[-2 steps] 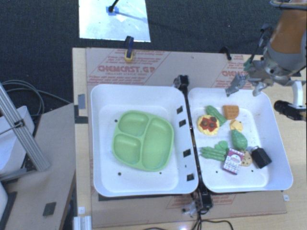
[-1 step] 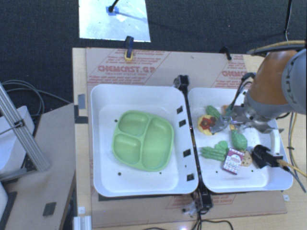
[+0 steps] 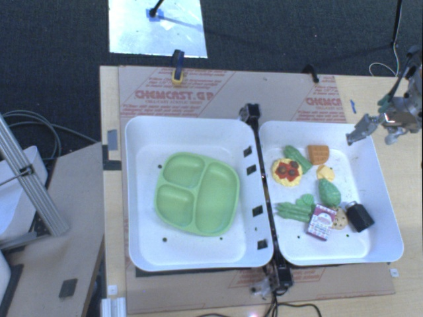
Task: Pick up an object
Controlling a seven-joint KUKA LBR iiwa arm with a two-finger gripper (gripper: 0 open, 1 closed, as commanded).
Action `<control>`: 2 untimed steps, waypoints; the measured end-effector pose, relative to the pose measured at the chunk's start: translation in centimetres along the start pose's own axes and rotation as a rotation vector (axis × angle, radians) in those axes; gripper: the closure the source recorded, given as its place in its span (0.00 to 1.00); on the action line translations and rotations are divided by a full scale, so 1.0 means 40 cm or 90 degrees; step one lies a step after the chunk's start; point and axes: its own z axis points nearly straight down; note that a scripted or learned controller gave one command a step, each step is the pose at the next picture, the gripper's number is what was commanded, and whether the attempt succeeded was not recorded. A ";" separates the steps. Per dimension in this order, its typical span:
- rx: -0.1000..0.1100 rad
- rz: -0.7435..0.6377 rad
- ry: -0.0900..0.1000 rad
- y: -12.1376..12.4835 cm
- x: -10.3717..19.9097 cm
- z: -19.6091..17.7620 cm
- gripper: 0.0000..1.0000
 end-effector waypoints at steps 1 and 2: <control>0.016 -0.003 0.008 -0.176 0.098 0.152 0.00; 0.016 -0.003 0.007 -0.237 0.148 0.329 0.00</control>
